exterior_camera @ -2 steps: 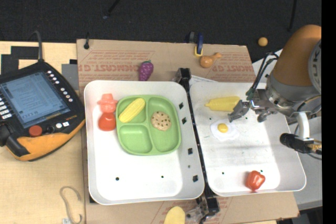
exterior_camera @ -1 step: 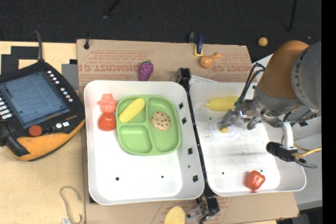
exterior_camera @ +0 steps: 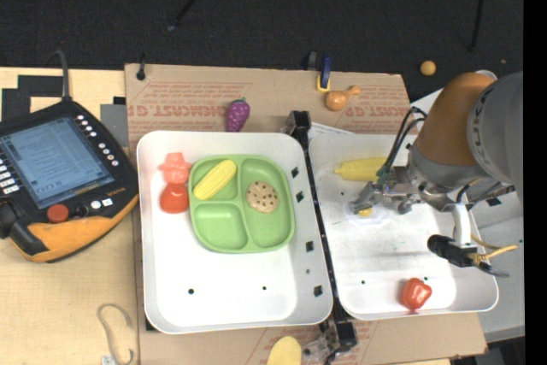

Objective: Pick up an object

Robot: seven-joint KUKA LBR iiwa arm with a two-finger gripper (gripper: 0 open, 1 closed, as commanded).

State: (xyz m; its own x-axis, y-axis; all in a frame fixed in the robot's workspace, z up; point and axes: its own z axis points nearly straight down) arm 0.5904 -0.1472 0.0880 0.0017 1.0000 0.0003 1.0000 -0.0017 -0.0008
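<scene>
End effector [exterior_camera: 366, 206] low inside right bin [exterior_camera: 479, 302], finger state cannot be told, yellow banana-like piece [exterior_camera: 359, 169] just beyond it, red pepper [exterior_camera: 415, 293] well nearer camera, green divided plate [exterior_camera: 241, 228] with corn [exterior_camera: 213, 179] and cookie [exterior_camera: 261, 197] leftward in other bin.

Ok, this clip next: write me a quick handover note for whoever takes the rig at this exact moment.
Gripper: low over the right bin, near its upper left; whether it is open or shut cannot be told, and nothing is seen held.
Right bin: a yellow banana-like toy just above the gripper, a red pepper toy near the front edge.
Left bin: green divided plate with toy corn and a cookie; a red and pink toy beside the plate.
Done: no pick visible.
Left: grasp one object and lift it.
</scene>
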